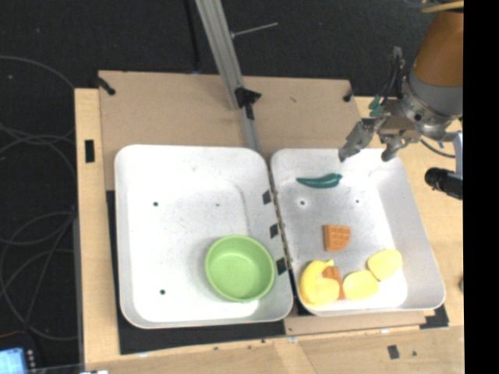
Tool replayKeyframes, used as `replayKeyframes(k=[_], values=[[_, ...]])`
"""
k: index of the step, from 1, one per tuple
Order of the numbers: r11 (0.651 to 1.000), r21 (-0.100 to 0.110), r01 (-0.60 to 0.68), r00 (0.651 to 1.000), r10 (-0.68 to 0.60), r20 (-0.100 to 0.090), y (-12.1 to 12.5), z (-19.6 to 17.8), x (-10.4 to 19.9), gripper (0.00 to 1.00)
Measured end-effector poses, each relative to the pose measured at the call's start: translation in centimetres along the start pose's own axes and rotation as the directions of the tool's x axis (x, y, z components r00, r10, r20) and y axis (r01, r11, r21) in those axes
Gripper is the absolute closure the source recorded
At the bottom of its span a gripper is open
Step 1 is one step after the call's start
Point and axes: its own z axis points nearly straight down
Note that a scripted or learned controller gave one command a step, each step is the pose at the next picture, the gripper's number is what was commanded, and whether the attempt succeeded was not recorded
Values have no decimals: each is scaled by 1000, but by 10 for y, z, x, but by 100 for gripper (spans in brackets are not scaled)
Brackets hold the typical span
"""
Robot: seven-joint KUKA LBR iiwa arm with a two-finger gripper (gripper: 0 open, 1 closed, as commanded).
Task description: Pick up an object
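1. The gripper hangs spread and empty over the right bin's 1 o'clock corner.
2. The nearest pick, a green pepper, lies toward 8 o'clock of it; straddle its narrow width.
3. Open floor surrounds the green pepper; the far rim sits close at 12 o'clock.

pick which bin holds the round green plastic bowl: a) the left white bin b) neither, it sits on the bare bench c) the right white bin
a: the round green plastic bowl sits in the near right corner of the left white bin, while the right white bin holds the yellow and orange pieces and a small dark green item.
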Motion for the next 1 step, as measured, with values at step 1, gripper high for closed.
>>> replayKeyframes(k=[1], values=[[1000,0,0,1000,0,0,0,0,0,0]])
